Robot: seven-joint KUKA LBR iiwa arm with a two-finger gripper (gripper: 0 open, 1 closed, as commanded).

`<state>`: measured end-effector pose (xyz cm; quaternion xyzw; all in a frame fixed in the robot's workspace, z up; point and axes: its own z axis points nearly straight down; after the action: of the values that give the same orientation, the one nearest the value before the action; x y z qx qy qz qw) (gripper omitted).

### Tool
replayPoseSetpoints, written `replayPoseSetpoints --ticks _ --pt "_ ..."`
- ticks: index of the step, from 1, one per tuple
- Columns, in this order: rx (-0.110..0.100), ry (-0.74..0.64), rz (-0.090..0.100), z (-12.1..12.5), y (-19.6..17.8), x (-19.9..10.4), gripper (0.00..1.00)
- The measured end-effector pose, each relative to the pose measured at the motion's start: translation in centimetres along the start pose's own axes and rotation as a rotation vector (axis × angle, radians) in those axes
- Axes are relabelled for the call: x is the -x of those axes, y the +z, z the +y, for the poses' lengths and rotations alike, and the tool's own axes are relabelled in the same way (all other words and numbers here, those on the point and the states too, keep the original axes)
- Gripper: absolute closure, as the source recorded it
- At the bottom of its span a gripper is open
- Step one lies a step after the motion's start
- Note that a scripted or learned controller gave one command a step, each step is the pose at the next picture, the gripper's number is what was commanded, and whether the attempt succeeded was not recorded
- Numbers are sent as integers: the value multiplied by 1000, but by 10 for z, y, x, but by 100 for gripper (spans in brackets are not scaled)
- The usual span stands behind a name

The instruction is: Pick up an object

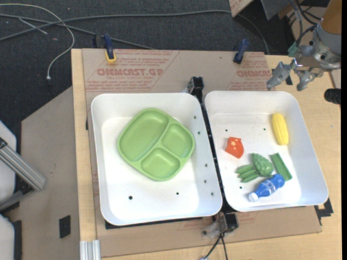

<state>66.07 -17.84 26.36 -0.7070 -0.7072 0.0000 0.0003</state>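
Observation:
My gripper (pixel 293 77) hangs above the far right corner of the right bin (pixel 306 196), open, with nothing between its fingers. Inside that bin lie a yellow corn cob (pixel 280 128), a red strawberry-like piece (pixel 235 147), a green broccoli with pea pods (pixel 257 167), a dark green strip (pixel 281 166) and a blue bottle (pixel 268 188). All of them lie nearer the camera than the gripper, which touches none of them.
The left bin (pixel 108 194) holds a light green divided plate (pixel 156 143). Blue and yellow clamps (pixel 110 49) and a blue clamp (pixel 241 51) pin the cardboard at the back. Cables lie on the dark floor beyond.

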Motion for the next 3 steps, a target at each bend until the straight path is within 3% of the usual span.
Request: replayPoseSetpoints --ticks 3 --pt "-8 0 2 -27 156 -16 0"
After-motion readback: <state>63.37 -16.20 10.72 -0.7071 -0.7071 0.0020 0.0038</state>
